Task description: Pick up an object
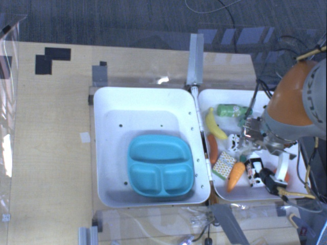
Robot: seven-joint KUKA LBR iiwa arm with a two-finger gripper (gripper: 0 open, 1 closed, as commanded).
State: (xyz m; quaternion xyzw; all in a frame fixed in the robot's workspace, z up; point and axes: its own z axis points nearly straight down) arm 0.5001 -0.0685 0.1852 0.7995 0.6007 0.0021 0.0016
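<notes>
The right bin (225,192) holds several objects. A green bottle (231,110) lies at the back, with a yellow banana (215,124) just left of it. A slim orange carrot (212,148) lies along the left wall. A checkered packet (224,165) and a fat orange carrot toy (235,174) sit near the front. My gripper (245,141) hangs low over the middle of this bin, right beside a small black-and-white item (233,142). The wrist hides whatever lies directly under it.
The left bin (110,106) holds a blue divided plate (160,164) toward its front right. A metal post (195,60) stands between the bins at the back. The grey and orange arm (294,98) covers the right bin's right half.
</notes>
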